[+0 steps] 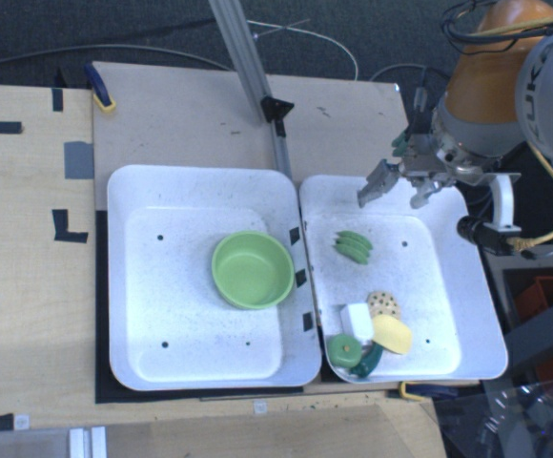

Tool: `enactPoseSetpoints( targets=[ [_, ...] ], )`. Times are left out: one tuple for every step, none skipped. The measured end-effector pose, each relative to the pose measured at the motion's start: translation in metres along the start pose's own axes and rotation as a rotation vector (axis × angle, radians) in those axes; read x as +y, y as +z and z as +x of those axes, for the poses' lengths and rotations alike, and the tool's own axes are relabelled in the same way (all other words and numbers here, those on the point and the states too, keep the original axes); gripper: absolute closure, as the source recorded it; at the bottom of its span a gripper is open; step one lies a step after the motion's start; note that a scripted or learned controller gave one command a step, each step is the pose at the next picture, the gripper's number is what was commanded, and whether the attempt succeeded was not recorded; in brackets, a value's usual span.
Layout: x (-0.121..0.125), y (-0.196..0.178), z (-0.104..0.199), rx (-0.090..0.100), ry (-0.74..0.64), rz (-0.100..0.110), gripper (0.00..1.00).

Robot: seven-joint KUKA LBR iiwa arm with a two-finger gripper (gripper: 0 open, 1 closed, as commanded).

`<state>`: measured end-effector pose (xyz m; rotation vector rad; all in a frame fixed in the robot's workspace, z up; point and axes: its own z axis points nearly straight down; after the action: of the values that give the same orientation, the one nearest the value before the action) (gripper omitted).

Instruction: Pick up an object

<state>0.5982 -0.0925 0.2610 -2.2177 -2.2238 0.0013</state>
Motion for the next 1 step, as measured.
enactPoseSetpoints(
  targets=[
    [0.0000,-0.0001,-0.0001,0.000,0.000,0.000,0.00]
  ],
)
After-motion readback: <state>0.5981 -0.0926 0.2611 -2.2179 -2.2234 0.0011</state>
